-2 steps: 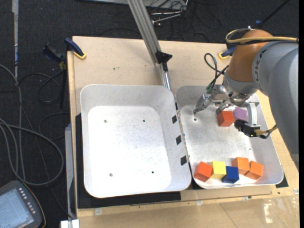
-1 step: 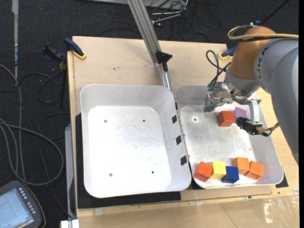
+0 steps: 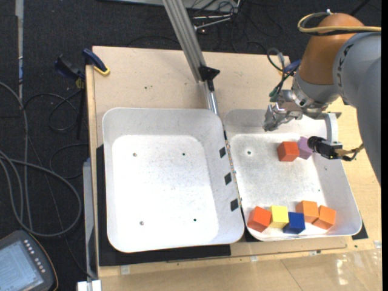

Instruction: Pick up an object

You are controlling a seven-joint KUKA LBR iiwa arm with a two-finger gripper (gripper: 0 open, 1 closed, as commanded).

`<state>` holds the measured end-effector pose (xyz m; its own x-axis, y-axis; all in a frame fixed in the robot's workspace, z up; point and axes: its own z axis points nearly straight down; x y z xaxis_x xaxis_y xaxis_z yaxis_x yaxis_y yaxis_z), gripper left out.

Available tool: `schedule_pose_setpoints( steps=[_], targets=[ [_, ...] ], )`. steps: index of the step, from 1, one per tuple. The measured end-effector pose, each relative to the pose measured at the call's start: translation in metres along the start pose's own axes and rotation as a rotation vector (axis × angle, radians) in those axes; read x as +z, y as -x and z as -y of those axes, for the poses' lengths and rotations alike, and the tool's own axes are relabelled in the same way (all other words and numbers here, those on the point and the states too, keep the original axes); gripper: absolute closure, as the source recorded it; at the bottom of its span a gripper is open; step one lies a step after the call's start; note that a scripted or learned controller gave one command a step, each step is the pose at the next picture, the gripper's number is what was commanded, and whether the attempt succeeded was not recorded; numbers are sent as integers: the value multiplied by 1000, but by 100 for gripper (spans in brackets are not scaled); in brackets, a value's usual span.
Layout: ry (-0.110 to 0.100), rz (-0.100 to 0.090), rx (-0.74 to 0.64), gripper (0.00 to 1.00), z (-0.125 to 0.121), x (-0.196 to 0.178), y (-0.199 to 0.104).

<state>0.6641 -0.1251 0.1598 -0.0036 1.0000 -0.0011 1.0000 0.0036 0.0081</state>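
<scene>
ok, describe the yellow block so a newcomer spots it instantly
Look in the right-hand white bin, along its near edge, where five blocks cluster. The yellow block sits second from the left, between an orange block and a blue block. It is the only yellow one.

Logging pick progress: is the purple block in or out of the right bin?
In. The purple block lies on the right bin's floor beside an orange block.

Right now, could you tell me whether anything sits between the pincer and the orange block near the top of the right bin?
Nothing visible does. The pincer hangs over the right bin's upper edge, and bare bin floor lies between it and the orange block. A purple block touches that block's far side, away from the pincer.
</scene>
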Motion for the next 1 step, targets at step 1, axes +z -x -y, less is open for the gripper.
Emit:
schedule_pose_setpoints(
  steps=[1],
  targets=[
    [1, 0, -1, 100, -3, -62, -8]
  ],
)
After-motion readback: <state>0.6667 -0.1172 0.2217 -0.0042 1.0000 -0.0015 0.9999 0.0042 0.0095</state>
